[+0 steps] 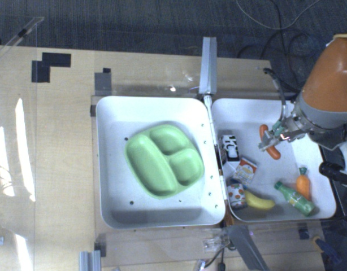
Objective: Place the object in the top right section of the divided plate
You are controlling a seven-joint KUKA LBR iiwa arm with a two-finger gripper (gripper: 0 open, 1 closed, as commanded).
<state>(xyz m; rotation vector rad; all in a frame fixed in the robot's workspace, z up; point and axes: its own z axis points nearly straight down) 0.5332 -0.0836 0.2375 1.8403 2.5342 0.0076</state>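
Sausage (269, 142), a small red toy, lies in the right bin (329, 210), well apart from the green plate (162, 160) in the left bin. The gripper (280, 133) hangs right over it, perhaps touching; whether its fingers are spread or pinching I cannot tell. Likely light, stiff and smooth: grip it across the middle.

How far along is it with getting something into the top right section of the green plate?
Nothing looks done yet: the green divided plate in the left bin has nothing in any section. In hand: the end effector is down in the right bin, right beside the hot dog; whether it grips it is unclear. Left: lifting an item, carrying it across and setting it in the top right section.
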